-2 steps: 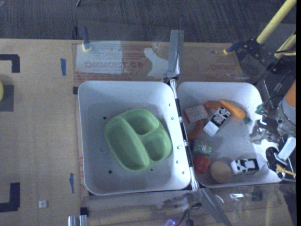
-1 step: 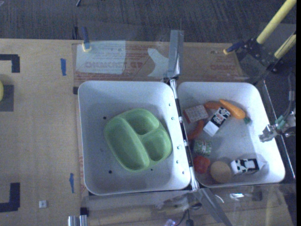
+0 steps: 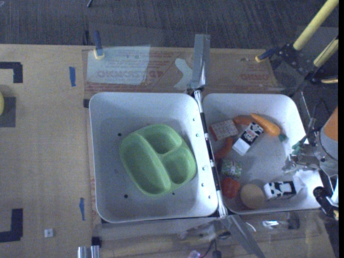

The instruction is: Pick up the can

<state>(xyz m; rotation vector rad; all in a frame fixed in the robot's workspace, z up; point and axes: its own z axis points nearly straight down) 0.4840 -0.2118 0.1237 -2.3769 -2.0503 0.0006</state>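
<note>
The left bin (image 3: 107,117) just has a green divided plate (image 3: 157,158) in it. The right bin (image 3: 285,109) is where the clutter lives. The can (image 3: 231,169) sits near that bin's left wall, a bit below the middle, apparently standing up so there's no long axis to line up with. A red thing (image 3: 230,186) touches it at 6 o'clock. The claw (image 3: 301,161) hovers at the bin's right rim, so the can lies at roughly 9 o'clock from it. Can't tell if it's spread or pinched.
</note>
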